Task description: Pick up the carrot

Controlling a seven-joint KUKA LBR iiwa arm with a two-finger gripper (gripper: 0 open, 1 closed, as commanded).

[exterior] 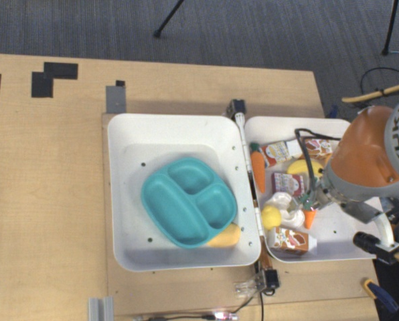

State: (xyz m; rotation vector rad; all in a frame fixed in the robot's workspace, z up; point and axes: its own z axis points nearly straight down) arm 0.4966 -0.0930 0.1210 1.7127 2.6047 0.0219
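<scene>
An orange carrot [257, 170] with a green top lies lengthwise against the left wall of the right bin [340, 249]. A second, shorter orange piece [309, 218] with a green end sits right under the arm's wrist, among the other food items. The gripper [307, 203] points down over that spot, to the right of the long carrot and about a hand's width from it. The grey wrist and orange band [363, 154] hide most of it.
Around the gripper lie a yellow lemon [271, 216], a white item [284, 202], printed snack packets [279, 152] [294, 241] and a yellow piece [298, 168]. The left bin [129, 146] holds a teal divided plate [189, 201] with a yellow item [225, 237] at its edge.
</scene>
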